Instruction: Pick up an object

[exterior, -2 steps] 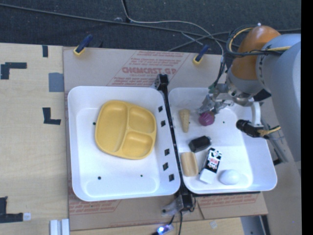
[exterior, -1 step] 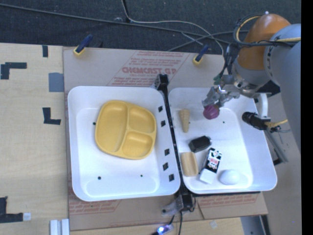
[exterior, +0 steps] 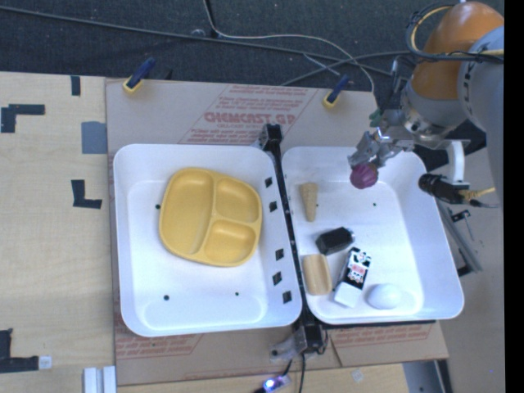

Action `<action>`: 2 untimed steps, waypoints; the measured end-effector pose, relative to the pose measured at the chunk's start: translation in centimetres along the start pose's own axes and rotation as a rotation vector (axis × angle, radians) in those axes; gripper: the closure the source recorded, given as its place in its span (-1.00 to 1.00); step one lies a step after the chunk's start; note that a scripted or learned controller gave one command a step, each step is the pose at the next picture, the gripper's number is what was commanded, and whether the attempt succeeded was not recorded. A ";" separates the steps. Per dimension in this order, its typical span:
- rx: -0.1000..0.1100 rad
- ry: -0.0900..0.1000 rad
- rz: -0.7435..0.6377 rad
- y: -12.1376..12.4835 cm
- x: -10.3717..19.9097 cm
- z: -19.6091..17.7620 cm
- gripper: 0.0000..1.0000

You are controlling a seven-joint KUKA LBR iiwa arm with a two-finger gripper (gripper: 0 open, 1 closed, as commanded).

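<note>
My gripper [exterior: 368,159] hangs over the far part of the right bin [exterior: 409,219], shut on a small purple round object [exterior: 364,175] that sits between its fingertips, lifted above the bin floor. Below it in the same bin lie a tan cone [exterior: 309,200], a black block [exterior: 334,240], a tan wooden block [exterior: 316,273], a white and black box [exterior: 353,277] and a white round object [exterior: 385,296].
The left bin [exterior: 139,301] holds a yellow divided plate [exterior: 210,216]. A black divider with clips [exterior: 282,219] runs between the bins. Cables [exterior: 270,43] cross the dark bench behind, and the arm's orange band [exterior: 450,47] sits at the upper right.
</note>
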State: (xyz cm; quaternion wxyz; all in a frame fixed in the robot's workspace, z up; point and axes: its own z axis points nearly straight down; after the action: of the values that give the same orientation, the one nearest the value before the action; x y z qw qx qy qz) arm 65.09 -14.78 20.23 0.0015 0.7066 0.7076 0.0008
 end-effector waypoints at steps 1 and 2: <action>0.000 0.000 -0.001 -0.2 0.7 -4.6 1.00; 0.006 0.002 -0.004 -1.1 6.4 -3.1 1.00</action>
State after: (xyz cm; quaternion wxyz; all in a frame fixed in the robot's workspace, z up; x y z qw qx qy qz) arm 64.00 -8.36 23.36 -0.0011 0.7052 0.7090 -0.0007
